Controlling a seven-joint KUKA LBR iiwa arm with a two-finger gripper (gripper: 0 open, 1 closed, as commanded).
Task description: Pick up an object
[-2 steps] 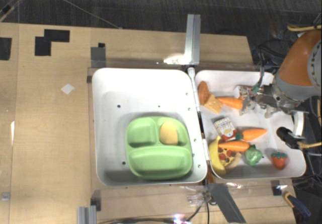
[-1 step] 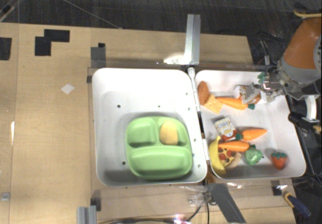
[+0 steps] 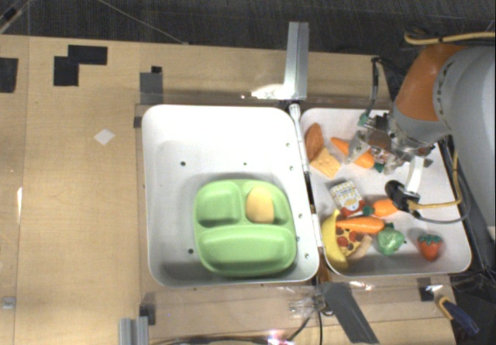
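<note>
Object: small toy foods are lying in the right bin (image 3: 457, 258), among them a carrot (image 3: 361, 224), a strawberry (image 3: 430, 246) and a bread roll (image 3: 314, 141).
Gripper (image 3: 375, 151): is hanging low over the bin's far end; grip unclear.
Left bin (image 3: 167, 142): is holding a green tray (image 3: 240, 239) with a yellow piece (image 3: 260, 204).

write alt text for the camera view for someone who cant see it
A grey robot arm with an orange band reaches from the right, its gripper low over the back of the right white bin, which holds toy food including a carrot and a strawberry. The left white bin holds a green divided tray with a yellow item in one compartment.
</note>
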